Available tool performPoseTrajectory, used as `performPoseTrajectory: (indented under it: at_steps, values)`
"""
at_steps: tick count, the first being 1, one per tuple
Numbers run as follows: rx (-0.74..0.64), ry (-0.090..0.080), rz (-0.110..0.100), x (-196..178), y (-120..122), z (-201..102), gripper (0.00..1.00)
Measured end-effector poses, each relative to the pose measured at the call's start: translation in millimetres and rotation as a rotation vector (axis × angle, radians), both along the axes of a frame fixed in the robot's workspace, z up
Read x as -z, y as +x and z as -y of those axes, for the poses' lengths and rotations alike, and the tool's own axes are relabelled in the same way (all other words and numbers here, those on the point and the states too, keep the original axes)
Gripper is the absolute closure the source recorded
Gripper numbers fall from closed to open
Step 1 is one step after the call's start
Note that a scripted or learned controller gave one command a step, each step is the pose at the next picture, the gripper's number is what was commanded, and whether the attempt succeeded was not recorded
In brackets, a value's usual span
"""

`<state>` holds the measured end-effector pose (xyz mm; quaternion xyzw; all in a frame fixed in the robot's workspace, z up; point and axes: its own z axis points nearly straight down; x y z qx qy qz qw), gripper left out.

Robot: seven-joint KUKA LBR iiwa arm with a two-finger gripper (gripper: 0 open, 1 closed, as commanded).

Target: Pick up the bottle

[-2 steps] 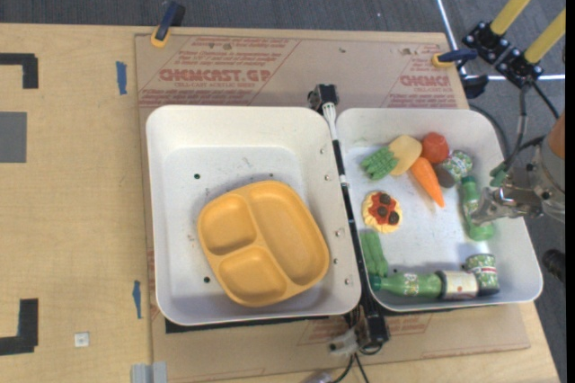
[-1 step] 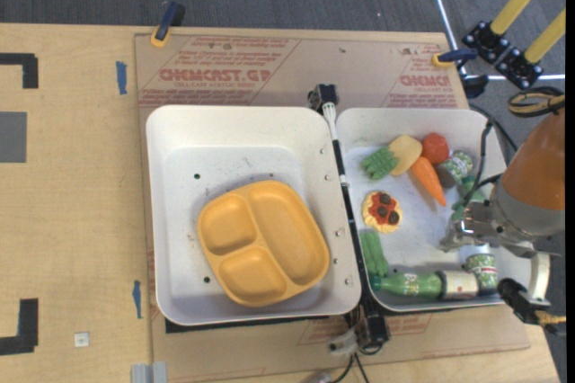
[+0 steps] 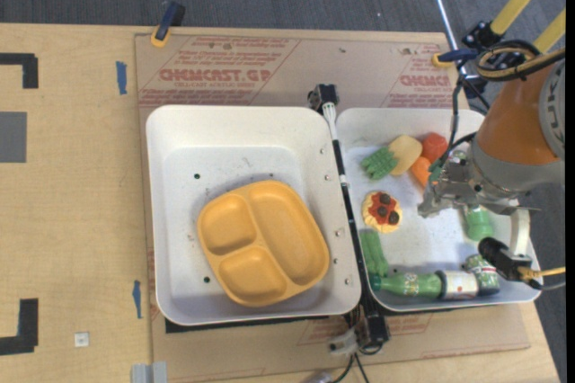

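A green bottle (image 3: 418, 285) with a white label lies on its side along the front wall of the right bin (image 3: 409, 122). My gripper (image 3: 437, 195) hangs over the middle of that bin, behind the bottle and apart from it. It sits just to the right of a round yellow toy with red spots (image 3: 382, 210). Nothing shows in the gripper's grasp.
Green (image 3: 379, 162), yellow (image 3: 406, 152) and red-orange (image 3: 431, 147) toy foods lie at the back of the right bin. A green piece (image 3: 477, 222) lies under the wrist and another (image 3: 373, 252) by the left wall. The left bin (image 3: 180, 138) holds a yellow divided plate (image 3: 262, 240).
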<state>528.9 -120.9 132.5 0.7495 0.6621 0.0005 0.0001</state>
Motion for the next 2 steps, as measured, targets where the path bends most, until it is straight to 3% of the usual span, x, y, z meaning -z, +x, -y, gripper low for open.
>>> performPoseTrajectory:
  at_steps: [1,2]
  values:
    - [-0.216,-0.003,0.002,-71.5,-18.5,66.0,1.0]
    - [-0.182,-0.002,0.001,37.2,-46.4,52.6,1.0]
